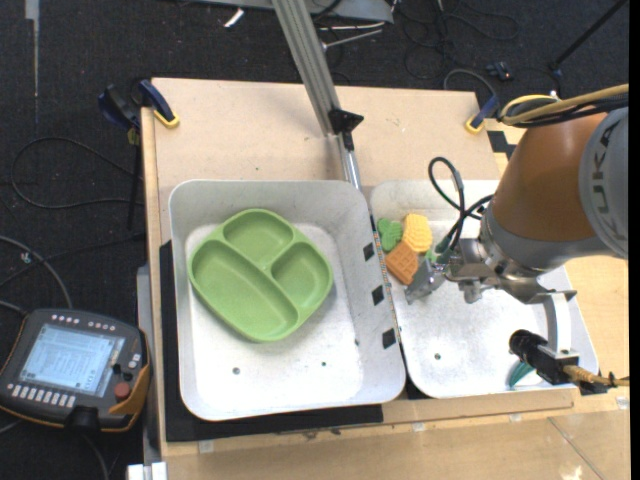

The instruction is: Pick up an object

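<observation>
Arm (560, 193) comes in from the right and sits over the right bin (460, 353). Jaws are down at the bin's upper-left part, just right of the orange piece (402, 265). Can't tell whether the jaws are wide or narrow from this angle, the tips are too small and dark. Nothing visibly between them. Pick candidates are clustered there, close to the wall shared with the other bin: orange piece lowest, yellow piece (417, 233) just above it and touching or nearly so, small green piece (388, 234) to the left of the yellow one. Possibly a teal thing (520, 374) at the right bin's lower-right edge, partly hidden, not sure what it is. Left bin (200, 368) holds a green divided plate (262, 273), three compartments, lying flat and turned at a slant, roughly central. Both bins sit side by side on the worktop (250, 128). Clamps at its far corners (150, 103). Teach pendant (70, 368) on the floor, left of the worktop, screen lit.
</observation>
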Motion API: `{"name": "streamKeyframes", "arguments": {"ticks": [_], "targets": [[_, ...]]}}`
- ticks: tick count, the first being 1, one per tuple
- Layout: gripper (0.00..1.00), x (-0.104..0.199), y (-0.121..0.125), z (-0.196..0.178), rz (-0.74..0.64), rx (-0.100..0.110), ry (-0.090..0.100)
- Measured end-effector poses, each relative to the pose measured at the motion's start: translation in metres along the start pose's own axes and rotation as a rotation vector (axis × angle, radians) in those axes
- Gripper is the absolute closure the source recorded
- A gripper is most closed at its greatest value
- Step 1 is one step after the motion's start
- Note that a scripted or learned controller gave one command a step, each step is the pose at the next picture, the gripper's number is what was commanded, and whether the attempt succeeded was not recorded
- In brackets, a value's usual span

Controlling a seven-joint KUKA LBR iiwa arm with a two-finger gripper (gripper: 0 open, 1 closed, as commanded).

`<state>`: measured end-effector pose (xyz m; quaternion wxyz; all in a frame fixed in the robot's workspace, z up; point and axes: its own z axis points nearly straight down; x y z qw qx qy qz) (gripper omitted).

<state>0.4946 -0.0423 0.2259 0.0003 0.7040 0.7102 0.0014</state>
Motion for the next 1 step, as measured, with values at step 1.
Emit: {"name": "streamKeyframes", "arguments": {"ticks": [1], "targets": [[1.0, -0.0034, 0.0006, -0.0089, 0.006, 0.0, -0.002]]}}
